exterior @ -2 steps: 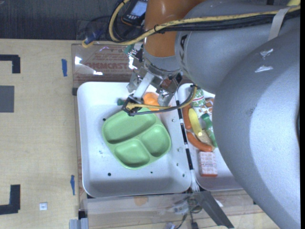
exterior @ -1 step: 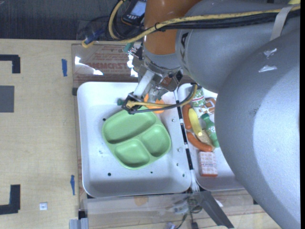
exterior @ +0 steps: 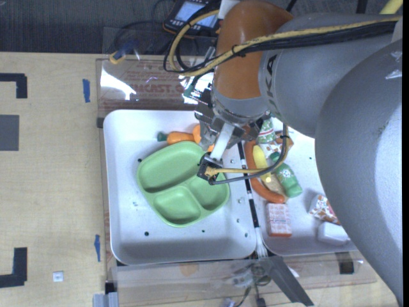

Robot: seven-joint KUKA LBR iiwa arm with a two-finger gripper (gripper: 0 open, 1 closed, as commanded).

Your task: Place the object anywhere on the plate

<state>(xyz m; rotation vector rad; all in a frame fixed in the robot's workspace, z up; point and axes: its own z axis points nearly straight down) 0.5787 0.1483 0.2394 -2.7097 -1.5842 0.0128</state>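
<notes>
A green divided plate (exterior: 182, 183) lies in the left bin (exterior: 124, 190), right of its middle. An orange carrot with a green tip (exterior: 179, 136) rests on the bin floor just behind the plate's far rim. My gripper (exterior: 220, 130) hangs over the plate's far right corner, right of the carrot, beside the wall between the bins. The wrist hides its tips, and I see nothing held in it.
The right bin (exterior: 300, 248) holds a yellow banana-like piece (exterior: 259, 155), a green bottle (exterior: 289, 181), an orange-red piece (exterior: 270, 195), a pink packet (exterior: 278, 220), a white block (exterior: 332, 233) and a small labelled bottle (exterior: 268, 132). The arm covers much of that bin.
</notes>
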